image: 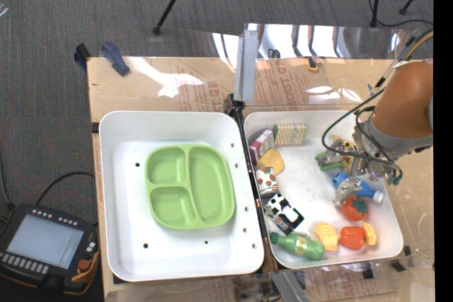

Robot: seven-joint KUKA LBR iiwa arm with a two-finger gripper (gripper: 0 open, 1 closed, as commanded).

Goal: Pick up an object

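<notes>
My gripper (351, 179) reaches down into the right bin (306, 117) near its right side, under the arm's orange band (407, 101). It hangs right over a blue and white toy (362, 189), with a red tomato (355, 208) just in front of it. A green and yellow toy (335, 153) lies just left of the wrist. I see nothing clearly lifted off the bin floor.
The right bin also holds an orange pepper (352, 237), a yellow corn (325, 233), a green bottle (299, 245), a black-and-white carton (283, 212), a can (267, 180) and a patterned box (290, 133). In the left bin (120, 131) lies a green divided plate (190, 186).
</notes>
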